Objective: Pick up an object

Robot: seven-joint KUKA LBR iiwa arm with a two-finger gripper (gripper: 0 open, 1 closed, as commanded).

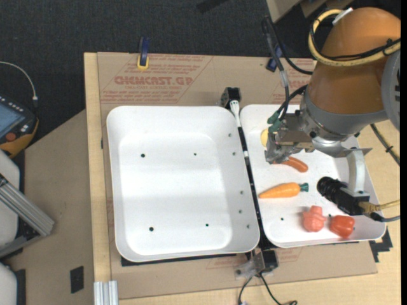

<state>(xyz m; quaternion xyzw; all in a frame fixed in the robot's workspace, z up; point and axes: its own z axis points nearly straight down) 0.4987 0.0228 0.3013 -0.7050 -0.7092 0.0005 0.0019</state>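
My gripper point(278, 154) is low in the right bin point(287, 232), near its far left part. An orange-red sausage point(296, 165) lies right by the gripper's tip, on its right side; whether they touch I cannot tell. A small yellow object point(264, 136) peeks out just left of the gripper body, partly hidden by it. An orange carrot with a green end point(280, 190) lies nearer the front, apart from the gripper.
A pink object point(312, 219) and a red pepper point(343, 225) lie at the right bin's front edge. The left bin point(127, 126) adjoins it along a black divider rail point(248, 170). The arm's orange wrist point(356, 49) looms over the right bin's far side.
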